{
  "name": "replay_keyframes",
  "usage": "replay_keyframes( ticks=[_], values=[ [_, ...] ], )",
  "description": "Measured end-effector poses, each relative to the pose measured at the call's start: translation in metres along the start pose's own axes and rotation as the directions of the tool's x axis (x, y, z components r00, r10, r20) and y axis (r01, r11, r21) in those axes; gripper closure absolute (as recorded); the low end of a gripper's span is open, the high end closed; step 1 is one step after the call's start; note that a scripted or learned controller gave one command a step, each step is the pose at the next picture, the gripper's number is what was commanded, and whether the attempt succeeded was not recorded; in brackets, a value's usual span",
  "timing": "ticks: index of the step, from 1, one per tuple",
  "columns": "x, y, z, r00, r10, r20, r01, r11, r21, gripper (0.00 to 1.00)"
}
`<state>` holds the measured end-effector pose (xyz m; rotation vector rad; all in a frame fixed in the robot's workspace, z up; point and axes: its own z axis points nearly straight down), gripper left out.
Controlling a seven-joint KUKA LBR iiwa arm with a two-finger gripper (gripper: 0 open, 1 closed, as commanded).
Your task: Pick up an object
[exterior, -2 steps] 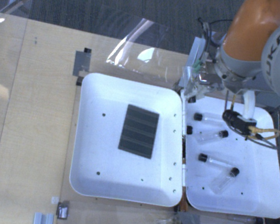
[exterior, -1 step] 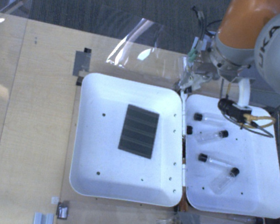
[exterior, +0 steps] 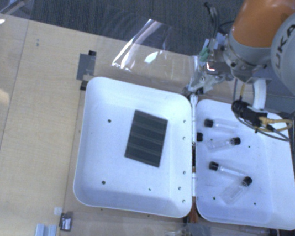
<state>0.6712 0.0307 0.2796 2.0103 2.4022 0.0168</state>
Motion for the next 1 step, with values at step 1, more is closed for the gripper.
replay_keyframes(
  ticks=[1],
  values=[
    [-0.0051,-0.0023,0.0013,0.999,0.055,0.0,-0.055,0.998,0.006,1.0]
  ],
)
